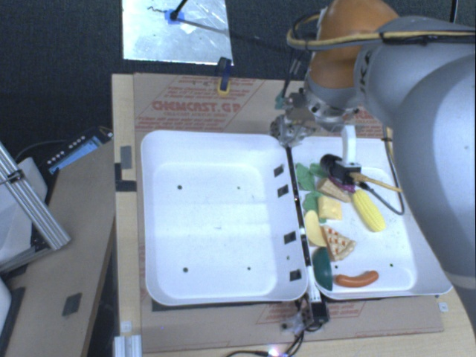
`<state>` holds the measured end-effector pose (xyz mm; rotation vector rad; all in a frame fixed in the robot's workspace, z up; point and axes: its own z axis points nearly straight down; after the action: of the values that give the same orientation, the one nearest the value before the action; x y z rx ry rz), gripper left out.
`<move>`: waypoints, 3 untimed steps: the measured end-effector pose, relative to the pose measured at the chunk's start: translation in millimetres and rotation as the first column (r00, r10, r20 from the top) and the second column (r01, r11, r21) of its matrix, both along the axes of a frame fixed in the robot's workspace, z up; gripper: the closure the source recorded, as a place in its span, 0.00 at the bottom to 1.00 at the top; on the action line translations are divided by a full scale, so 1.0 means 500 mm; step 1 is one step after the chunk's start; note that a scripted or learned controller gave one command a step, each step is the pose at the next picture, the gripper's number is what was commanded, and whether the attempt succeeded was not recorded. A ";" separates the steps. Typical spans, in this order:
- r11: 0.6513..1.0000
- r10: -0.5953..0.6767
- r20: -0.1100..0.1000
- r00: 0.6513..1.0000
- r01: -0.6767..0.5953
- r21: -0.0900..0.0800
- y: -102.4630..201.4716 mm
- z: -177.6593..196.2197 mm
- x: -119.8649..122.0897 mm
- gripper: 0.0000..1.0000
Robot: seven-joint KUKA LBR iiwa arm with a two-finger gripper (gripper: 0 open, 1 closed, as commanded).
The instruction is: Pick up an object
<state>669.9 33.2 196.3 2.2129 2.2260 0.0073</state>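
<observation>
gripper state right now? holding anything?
End effector: cannot be told; it hangs above the back rim where the two shallow white bins meet, with nothing seen in its grasp.

Both white bins [208,222] look like smooth, faintly glossy plastic on a matt printed cardboard sheet [193,99], the toy corn [369,208] and sausage [356,278] shine like plastic, and the arm [416,73] is satin grey with a glossy orange band.

Bins [208,222] white. Corn cob [368,208] yellow. Sausage [356,279] red-orange. Pizza slice [338,242] orange, spotted red. Arm [416,88] grey, orange band [349,28].
</observation>
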 end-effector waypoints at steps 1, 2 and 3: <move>1.000 0.005 0.003 1.000 -0.005 0.004 0.145 0.136 -0.026 1.00; 1.000 -0.006 0.005 1.000 0.006 -0.001 0.069 0.263 0.000 1.00; 1.000 -0.005 0.007 1.000 0.005 -0.001 0.034 0.428 -0.001 1.00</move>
<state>669.3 50.4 410.1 2.2149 2.2166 0.0135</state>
